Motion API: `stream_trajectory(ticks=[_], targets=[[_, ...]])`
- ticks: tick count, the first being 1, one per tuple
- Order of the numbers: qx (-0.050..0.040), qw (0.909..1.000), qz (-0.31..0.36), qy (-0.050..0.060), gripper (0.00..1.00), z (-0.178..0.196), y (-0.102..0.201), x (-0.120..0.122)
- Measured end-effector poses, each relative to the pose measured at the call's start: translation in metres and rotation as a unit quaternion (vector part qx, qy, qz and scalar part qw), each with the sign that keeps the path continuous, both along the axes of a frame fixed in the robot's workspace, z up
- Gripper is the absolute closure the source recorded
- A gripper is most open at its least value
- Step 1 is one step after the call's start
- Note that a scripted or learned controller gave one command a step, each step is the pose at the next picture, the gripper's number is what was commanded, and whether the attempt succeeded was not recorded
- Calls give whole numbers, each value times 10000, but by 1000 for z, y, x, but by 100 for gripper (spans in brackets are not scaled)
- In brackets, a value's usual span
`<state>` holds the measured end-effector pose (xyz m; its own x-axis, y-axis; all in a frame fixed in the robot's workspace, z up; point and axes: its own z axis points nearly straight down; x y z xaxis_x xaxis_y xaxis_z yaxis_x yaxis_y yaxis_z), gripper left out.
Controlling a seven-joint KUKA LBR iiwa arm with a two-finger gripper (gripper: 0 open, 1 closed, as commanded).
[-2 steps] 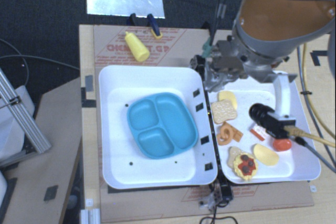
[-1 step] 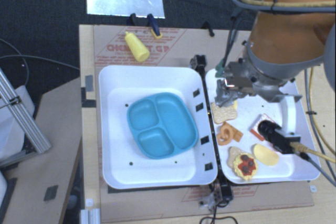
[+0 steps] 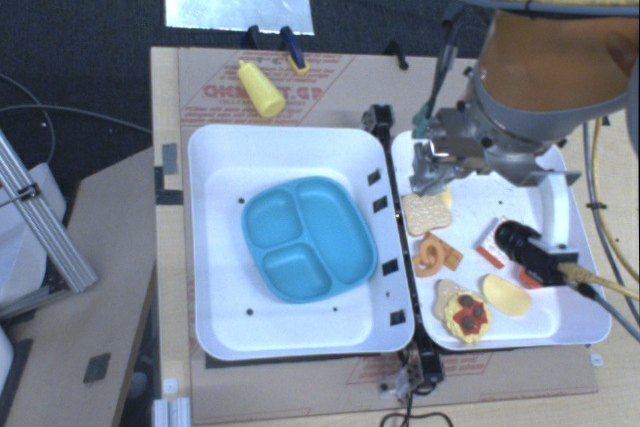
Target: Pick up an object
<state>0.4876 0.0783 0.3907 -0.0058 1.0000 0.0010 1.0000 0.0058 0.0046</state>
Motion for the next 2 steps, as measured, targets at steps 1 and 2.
stream_trajectory(ticks=[1,2], targets=[[1,10000,22,-11,100,11,0,1],[4,10000,46,-24,100,22,0,1]])
